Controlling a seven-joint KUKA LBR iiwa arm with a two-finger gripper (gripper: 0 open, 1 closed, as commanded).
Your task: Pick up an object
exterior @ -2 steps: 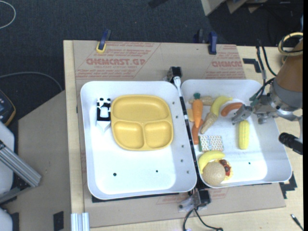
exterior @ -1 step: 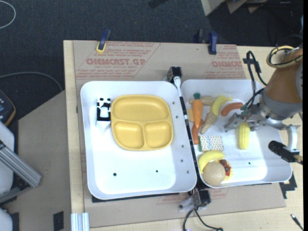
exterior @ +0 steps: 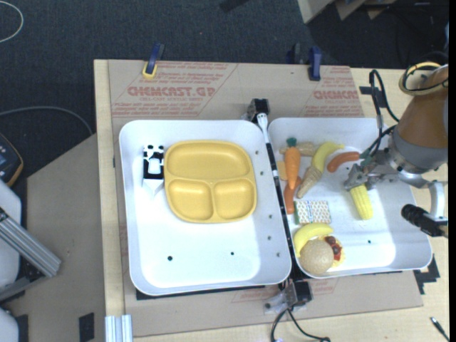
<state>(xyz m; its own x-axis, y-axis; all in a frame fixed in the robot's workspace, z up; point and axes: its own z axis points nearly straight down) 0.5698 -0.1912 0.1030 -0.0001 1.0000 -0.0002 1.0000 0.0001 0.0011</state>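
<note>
The fingers sit low in the right bin, just above the corn cob and beside the sausage; I cannot tell whether they are wide or narrow. The bin's near right floor lies bare, while food crowds its left edge. The arm leans in from the right over the far rim
</note>
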